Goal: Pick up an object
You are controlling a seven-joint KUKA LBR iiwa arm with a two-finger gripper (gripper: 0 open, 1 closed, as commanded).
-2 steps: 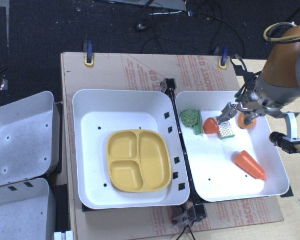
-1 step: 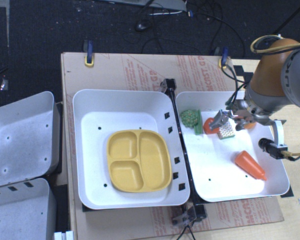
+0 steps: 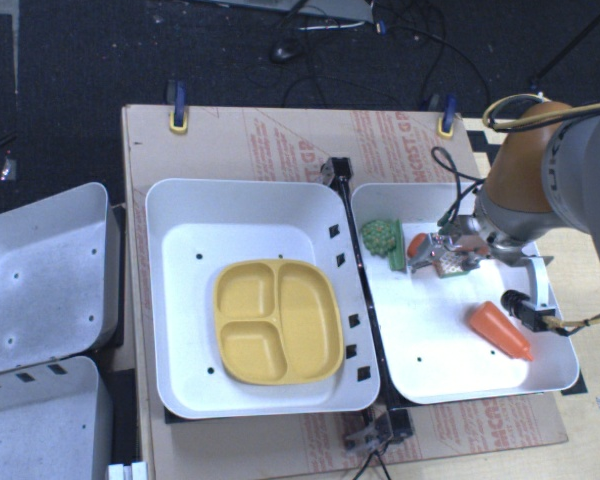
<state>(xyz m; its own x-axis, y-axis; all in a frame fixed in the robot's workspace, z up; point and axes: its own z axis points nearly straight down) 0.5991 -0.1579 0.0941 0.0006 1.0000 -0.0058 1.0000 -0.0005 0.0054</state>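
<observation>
Arm: the grey arm with its orange band (image 3: 520, 163) is seen reaching in from the right, over the upper part of the right bin (image 3: 460, 373).
Gripper: the gripper (image 3: 446, 255) is lowered into the right bin, near its upper middle; whether it is spread or closed cannot be told.
Small red object: a small red-orange piece (image 3: 418, 245) is seen just beside the gripper, on its left; whether it is gripped cannot be told.
Carrot: an orange carrot-shaped object (image 3: 500, 329) is lying flat on the floor of the right bin, toward its right wall and well apart from the gripper. Its long axis is set on a diagonal, from upper left to lower right; which end is the tip cannot be told.
Green object: a green, broccoli-like object (image 3: 382, 237) is found at the upper left of the right bin, near the dividing wall.
Left bin: the left bin (image 3: 180, 228) is occupied by a yellow three-compartment plate (image 3: 278, 321), lying flat near its middle.
</observation>
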